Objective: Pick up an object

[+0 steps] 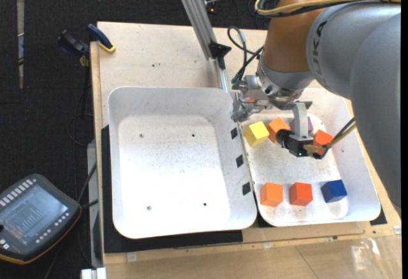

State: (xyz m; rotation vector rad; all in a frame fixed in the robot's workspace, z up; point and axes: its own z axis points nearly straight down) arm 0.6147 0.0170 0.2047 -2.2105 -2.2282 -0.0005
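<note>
In the right bin, near its back left corner, the hand hangs low over a little bunch of blocks. This looks like the step of getting in place to grab, not the lifting step, since no block is seen in the hand. I cannot tell if the hand is open or closed, because the big grey arm covers much of it. The yellow block looks like the one to go for. It sits on the bin floor just in front of the hand, on the camera's side, and very close to it. An orange block sits right beside it, on the side away from the left bin. So I think the next move needs care: the hand has to line up over the yellow block alone, go down around it, squeeze, and lift straight up. A front orange block, a red block and a blue block sit in a row, well apart from the hand.
</note>
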